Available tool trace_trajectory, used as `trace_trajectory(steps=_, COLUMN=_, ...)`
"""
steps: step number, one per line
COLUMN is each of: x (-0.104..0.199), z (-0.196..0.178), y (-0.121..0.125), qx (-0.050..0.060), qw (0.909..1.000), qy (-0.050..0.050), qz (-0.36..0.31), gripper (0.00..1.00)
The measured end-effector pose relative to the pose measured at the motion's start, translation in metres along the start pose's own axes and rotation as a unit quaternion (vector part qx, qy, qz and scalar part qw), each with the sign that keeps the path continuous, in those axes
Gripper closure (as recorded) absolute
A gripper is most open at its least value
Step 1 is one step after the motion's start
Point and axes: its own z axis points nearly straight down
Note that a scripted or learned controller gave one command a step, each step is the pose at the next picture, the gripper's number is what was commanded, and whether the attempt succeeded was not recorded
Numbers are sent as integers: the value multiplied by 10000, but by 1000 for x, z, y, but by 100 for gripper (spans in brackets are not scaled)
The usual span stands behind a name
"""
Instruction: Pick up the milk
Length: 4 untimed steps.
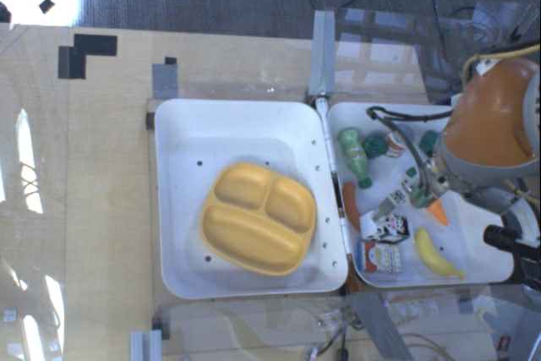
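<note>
While the gripper (416,192) hangs low inside the right bin (482,273), you cannot tell from this angle how it is set, because the orange band (490,118) and wrist hide it from above. Take the yellow divided plate (258,217) in the left bin (173,207) as your landmark: the milk (390,226), a small cow-patterned carton, lies well to its right, across the wall between the bins, just below and left of the gripper. Your risks come from crowding. A colourful box (382,256) touches the milk's lower side, a carrot (349,205) lies beside it toward the plate, and a banana (435,254) sits close on the far side. Descend off-centre and you could pinch a neighbour or tip the carton away.
</note>
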Motion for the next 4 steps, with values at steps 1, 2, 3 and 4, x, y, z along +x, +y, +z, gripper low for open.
trace_trajectory(steps=1, x=-6, z=92, y=-19, qx=-10, qw=10000, qy=-8, qz=-66, gripper=0)
trace_trajectory(steps=2, x=-7, z=80, y=-16, qx=-40, qw=10000, qy=-27, qz=-72, gripper=100)
trace_trajectory(steps=3, x=-12, z=-30, y=10, qx=-5, qw=9999, qy=-6, qz=162, gripper=100)
trace_trajectory(steps=4, x=45, z=1, y=41, qx=6, qw=9983, qy=9, qz=-590, gripper=100)
